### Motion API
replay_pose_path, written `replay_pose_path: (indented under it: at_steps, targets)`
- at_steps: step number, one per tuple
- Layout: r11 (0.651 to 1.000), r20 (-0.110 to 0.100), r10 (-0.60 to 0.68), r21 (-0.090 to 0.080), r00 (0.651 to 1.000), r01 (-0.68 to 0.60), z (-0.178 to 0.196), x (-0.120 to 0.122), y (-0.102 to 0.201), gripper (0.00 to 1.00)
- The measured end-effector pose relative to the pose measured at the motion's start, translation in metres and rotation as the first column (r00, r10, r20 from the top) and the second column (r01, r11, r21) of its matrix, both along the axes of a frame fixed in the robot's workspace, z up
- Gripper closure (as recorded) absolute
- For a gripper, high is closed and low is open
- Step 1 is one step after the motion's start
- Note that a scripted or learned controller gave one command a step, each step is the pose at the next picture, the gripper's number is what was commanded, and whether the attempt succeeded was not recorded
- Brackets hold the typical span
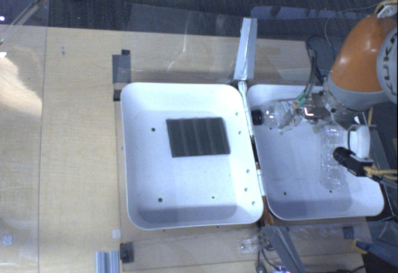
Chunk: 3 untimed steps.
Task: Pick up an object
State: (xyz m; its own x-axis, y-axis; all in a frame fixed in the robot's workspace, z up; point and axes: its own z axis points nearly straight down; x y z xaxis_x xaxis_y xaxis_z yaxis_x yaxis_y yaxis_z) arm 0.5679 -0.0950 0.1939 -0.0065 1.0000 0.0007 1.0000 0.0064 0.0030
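On the arm [373, 54], at the far right edge of the view, a few dark letters stand on the grey part of the casing, just beside the orange band. They are cut by the frame edge, and they look like the beginning of the maker's name, "KU", but the whole word cannot be read. No other text, number, label or sign can be read: the left bin [186, 94], the right bin [292, 203] and the dark ribbed pad [198, 137] that lies in the left bin carry no legible marking.
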Motion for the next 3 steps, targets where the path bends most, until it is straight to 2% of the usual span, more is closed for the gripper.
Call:
replay_pose_path:
  at_steps: [1,2,3]
  targets:
    - [0.991,0.003,0.135,-0.002,0.991,-0.135,-0.018,0.055,-0.009,0.00]
    - [0.994,0.018,-0.111,-0.001,0.994,0.111,-0.044,0.088,0.008,0.00]
    - [0.996,0.005,0.085,-0.002,0.996,-0.085,-0.106,0.101,-0.055,0.00]
